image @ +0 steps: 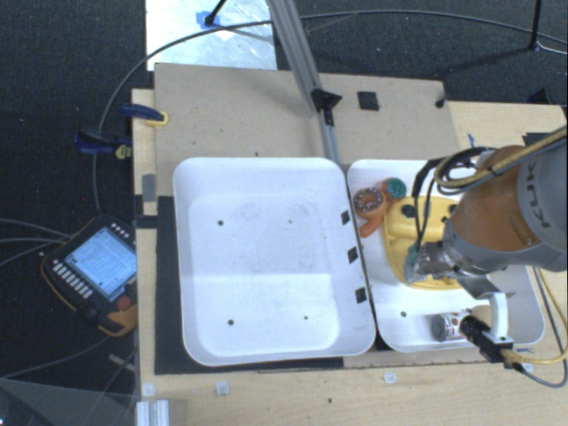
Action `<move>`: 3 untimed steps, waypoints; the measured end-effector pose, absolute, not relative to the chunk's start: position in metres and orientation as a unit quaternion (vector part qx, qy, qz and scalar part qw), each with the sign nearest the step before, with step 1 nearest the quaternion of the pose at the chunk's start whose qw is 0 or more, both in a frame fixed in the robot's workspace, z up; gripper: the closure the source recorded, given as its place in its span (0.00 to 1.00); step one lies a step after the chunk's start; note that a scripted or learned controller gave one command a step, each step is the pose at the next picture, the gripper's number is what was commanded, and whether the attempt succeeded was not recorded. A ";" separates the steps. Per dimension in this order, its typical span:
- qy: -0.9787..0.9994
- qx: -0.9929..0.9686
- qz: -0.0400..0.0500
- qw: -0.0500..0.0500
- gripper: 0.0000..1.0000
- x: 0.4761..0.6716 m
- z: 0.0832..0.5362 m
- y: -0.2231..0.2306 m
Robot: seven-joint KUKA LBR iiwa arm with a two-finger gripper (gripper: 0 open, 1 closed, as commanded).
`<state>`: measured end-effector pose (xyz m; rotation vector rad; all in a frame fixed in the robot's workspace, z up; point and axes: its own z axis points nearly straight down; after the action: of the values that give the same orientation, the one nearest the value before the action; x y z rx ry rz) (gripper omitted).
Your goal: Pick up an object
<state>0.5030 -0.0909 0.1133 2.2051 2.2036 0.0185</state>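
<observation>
Arm wrist with orange band low over right bin [528, 322], reaching in from right. Gripper [424, 264] down at yellow object [404, 224], touching or just above its near edge; open or closed: cannot tell, wrist blocks view. Yellow object lies mid right bin, mostly left of and above gripper. Brown ring-shaped item [367, 202] and teal piece [395, 187] just beyond it, near bin's far left corner. Small dark can-like item [446, 328] at near side, below gripper, apart from it. Left bin [204, 327] beside it. Handheld pendant [93, 269] on floor at left.
</observation>
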 end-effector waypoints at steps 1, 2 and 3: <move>0.709 0.705 0.002 0.002 1.00 0.511 0.174 -0.088; 0.709 0.705 0.002 0.003 1.00 0.513 0.228 -0.088; 0.709 0.705 0.002 0.003 1.00 0.525 0.282 -0.090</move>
<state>0.5253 -0.0896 0.2820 2.2099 2.2233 0.0076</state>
